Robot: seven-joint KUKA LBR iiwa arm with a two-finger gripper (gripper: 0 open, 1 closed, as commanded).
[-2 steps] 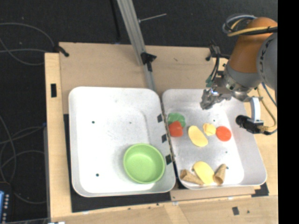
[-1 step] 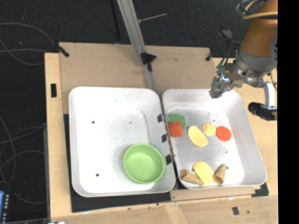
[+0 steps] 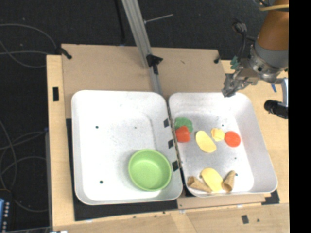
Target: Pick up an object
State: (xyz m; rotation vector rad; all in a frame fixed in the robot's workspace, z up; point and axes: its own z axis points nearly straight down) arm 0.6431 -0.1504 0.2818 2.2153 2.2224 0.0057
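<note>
toys (image 3: 206, 142) apparently clear of gripper (image 3: 229, 92)

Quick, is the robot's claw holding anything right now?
Gripper: above the right bin's far edge, holding nothing; open or shut cannot be told.

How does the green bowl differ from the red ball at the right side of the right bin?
The green bowl is much larger than the red ball. The bowl is open and hollow; the ball is round and solid. The bowl sits in the left bin, with nothing touching it; the ball lies in the right bin, close beside a small yellow piece. Both rest on a bin floor, away from the pincer.
</note>
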